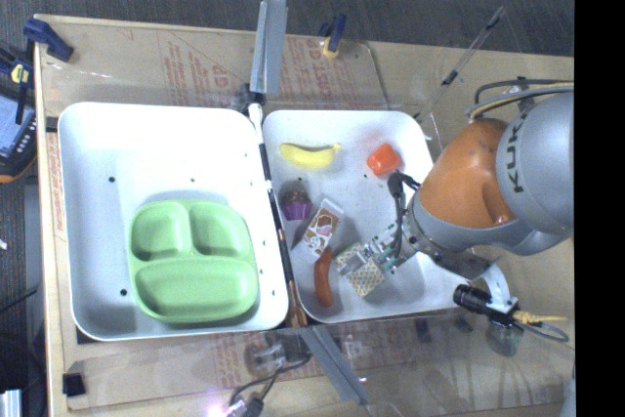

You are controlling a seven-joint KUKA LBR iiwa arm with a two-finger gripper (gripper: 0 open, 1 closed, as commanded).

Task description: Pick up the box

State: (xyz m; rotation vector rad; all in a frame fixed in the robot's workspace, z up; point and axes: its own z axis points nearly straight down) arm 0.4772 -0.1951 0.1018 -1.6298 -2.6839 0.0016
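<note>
My claw point(376, 259) hangs low in the right bin point(410, 127), right over some patterned thing; can't tell how wide it's set. The box point(321, 227) lies just left of it, between the purple cup point(296, 203) and the sausage point(323, 279). I'd shift left, line up across its short side, then drop.

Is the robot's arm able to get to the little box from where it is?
Probably yes. The box lies flat in the right bin, nothing on top of it. The gripper is low in the same bin, just right of it; a sausage lies close below the box.
</note>
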